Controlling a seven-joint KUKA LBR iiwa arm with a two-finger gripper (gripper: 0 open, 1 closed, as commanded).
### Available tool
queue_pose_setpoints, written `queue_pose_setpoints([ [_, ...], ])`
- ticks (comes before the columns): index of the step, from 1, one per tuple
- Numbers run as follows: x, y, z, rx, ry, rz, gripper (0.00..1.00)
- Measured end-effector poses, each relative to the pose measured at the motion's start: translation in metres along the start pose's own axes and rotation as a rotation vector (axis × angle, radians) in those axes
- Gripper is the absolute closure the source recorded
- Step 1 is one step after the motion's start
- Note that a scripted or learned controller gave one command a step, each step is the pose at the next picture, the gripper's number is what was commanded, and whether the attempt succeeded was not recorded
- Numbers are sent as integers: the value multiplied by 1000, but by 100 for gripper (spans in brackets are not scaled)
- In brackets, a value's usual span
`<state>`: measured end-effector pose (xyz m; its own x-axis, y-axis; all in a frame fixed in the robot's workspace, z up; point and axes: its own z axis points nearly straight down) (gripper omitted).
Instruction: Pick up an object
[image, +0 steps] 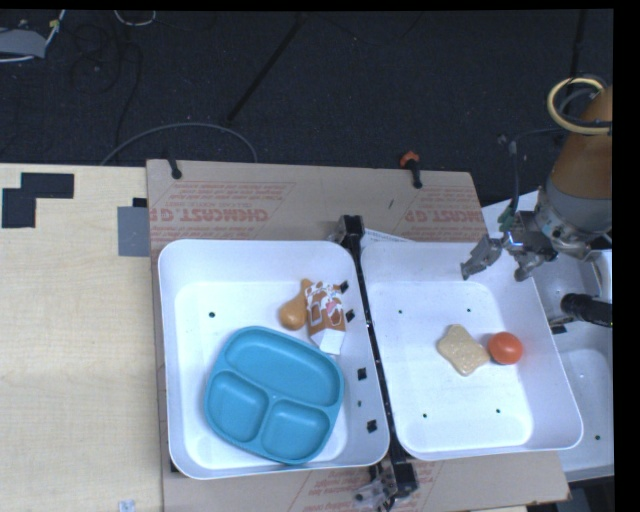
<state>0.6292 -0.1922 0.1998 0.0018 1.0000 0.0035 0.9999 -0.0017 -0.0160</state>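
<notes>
A: The jaws (508, 258) stand spread, holding nothing, over the right bin's (420, 270) far right corner.

B: A tan biscuit (462, 350) touches an orange ball (506, 348) nearer; nothing blocks them.

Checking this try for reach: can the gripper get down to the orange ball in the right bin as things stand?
Probably yes. The gripper hangs open above the right bin's far rim, and the orange ball lies uncovered, with the tan piece beside it.

Both bins (190, 300) are white. A blue sectioned plate (274, 394) shares one with a tan, brown-and-white patterned object (318, 307); a beige biscuit-like piece (462, 350) and an orange-red ball (506, 348) lie in the other.
</notes>
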Motion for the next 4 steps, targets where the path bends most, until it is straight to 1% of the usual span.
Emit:
queue_pose_setpoints([
  [1, 0, 3, -8, -14, -3, -2, 0],
  [2, 0, 14, 45, -11, -3, -6, 0],
  [3, 1, 15, 110, -9, -2, -8, 0],
  [4, 2, 15, 112, -12, -3, -8, 0],
])
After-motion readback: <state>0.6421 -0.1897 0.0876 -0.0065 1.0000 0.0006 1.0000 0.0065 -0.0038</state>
